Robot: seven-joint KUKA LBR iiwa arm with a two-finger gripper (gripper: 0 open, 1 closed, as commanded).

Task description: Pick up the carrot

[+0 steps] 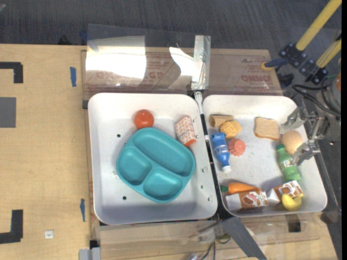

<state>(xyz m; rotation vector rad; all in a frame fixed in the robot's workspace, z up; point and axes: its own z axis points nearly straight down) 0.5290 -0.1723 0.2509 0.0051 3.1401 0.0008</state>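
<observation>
The carrot (242, 188) is orange with a small green top. It lies on its side near the front edge of the right bin (255, 161), just above a brown milk carton (251, 199). My gripper (301, 133) hangs at the bin's right side, well to the right of and behind the carrot. It is open, with its metal fingers (296, 117) spread apart. A tan bun (291, 141) sits close beside them, and nothing is held.
The right bin also holds a blue bottle (219, 150), corn (230, 128), toast (266, 128), a green bottle (287, 164), a small carton (289, 189) and a lemon (291, 201). In the left bin (103, 145) are a teal divided plate (155, 164), a tomato (143, 118) and a carton (185, 130).
</observation>
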